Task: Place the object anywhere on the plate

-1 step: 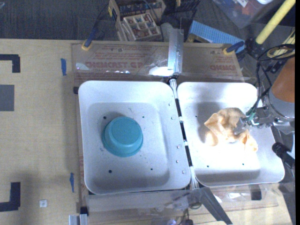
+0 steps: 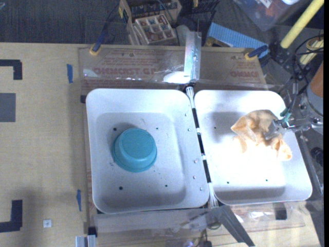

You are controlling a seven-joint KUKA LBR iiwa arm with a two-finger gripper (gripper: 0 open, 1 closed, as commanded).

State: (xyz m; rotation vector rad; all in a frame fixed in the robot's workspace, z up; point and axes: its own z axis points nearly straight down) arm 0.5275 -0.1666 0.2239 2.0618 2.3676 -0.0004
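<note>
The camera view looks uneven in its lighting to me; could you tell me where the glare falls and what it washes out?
In the camera view, glare bleaches the floor of the right bin below the crumpled orange cloth, blurring its lower edge; the left bin is evenly lit, the blue plate crisp, with soft shadow along the bin's inner walls.

Object: crumpled tan-orange cloth, lying bunched in my right bin, toward its three o'clock side. Plate: round teal dish, apparently overturned, sitting centred in left bin, at nine o'clock from the cloth.
</note>
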